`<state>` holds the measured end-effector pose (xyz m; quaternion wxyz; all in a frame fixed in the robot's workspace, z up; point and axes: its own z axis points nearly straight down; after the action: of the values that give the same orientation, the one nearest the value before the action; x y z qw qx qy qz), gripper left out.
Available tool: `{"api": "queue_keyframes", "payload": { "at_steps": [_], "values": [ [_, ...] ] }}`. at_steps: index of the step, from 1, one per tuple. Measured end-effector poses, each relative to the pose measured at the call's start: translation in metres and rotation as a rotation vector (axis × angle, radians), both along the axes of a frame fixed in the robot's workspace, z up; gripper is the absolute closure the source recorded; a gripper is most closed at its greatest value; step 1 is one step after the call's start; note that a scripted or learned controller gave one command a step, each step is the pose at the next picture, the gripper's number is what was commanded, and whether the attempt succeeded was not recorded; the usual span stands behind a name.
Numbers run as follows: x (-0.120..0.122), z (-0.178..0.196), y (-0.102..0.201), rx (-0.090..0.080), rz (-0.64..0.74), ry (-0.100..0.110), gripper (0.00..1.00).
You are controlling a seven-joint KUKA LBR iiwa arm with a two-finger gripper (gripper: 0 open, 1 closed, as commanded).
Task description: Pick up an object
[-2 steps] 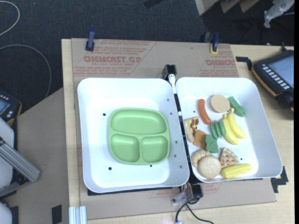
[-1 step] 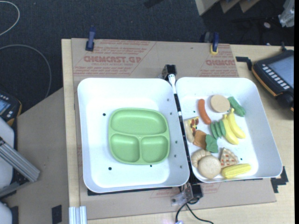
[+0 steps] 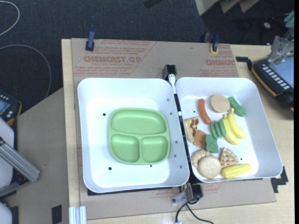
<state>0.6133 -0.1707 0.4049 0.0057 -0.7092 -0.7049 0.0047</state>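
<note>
On the desk [image 3: 290, 139], the left bin [image 3: 86, 125] holds a green plate [image 3: 138, 135] with three compartments, lying flat in the bin's middle. That plate is the landmark for everything else.

Every loose toy lies to the right of the plate, in the right bin [image 3: 262, 107]. Nearest the plate is a small patterned piece [image 3: 191, 125], with a brown bit [image 3: 200, 138] below it. Two round biscuits [image 3: 208, 164] sit touching, level with the plate's lower edge. A red sausage [image 3: 201, 110] lies level with the plate's upper edge, its long axis running nearly straight away from the camera. Further right come green pods [image 3: 217, 129], a tan disc [image 3: 219, 103], a pizza slice [image 3: 228, 157], a banana bunch [image 3: 232, 127], a green vegetable [image 3: 237, 106] and a corn cob [image 3: 236, 170].

I judge the sausage the easiest pick, as bare floor lies along both its long sides. The arm enters from the right, so the toys lie on its nearer side, and the claw should close across the sausage's width. I cannot tell whether the claw is open or closed.
</note>
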Motion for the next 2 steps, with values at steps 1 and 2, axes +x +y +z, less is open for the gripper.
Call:
{"api": "queue_keyframes", "payload": {
  "at_steps": [1, 2],
  "values": [
    [-0.064, -0.081, 0.043, 0.003, 0.006, -0.001, 1.00],
    [-0.135, -0.127, 0.105, 0.003, 0.010, -0.004, 1.00]
  ]
}}
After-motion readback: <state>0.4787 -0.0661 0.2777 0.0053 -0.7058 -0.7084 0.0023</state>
